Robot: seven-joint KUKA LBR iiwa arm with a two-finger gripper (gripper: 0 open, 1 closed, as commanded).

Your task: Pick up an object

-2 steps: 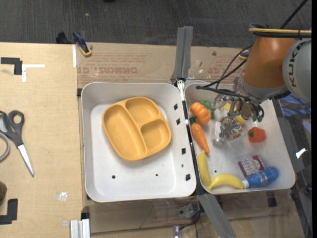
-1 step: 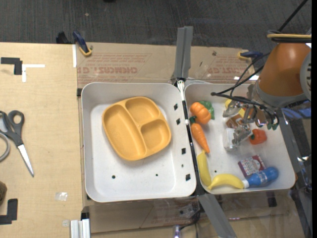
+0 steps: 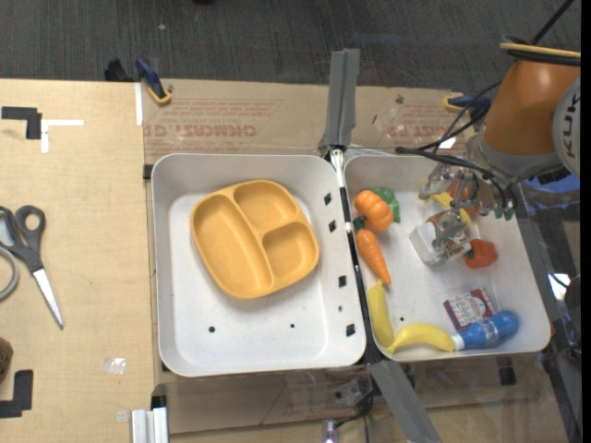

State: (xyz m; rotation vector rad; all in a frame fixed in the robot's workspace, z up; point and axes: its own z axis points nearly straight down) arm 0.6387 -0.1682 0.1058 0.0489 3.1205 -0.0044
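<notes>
Pincer (image 3: pixel 450 233) low in the right bin (image 3: pixel 531 289), apparently set to grasp the clear cup (image 3: pixel 430 243) beside the tomato (image 3: pixel 481 254); whether it grips anything, cannot tell.

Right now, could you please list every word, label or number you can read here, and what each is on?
Cardboard sheet behind the bins: red printing, seen upside down, too blurred to read reliably.
Arm: black letters "KU" at the frame's right edge, cut off.
Small packet in the right bin: a label, too small to read.
</notes>
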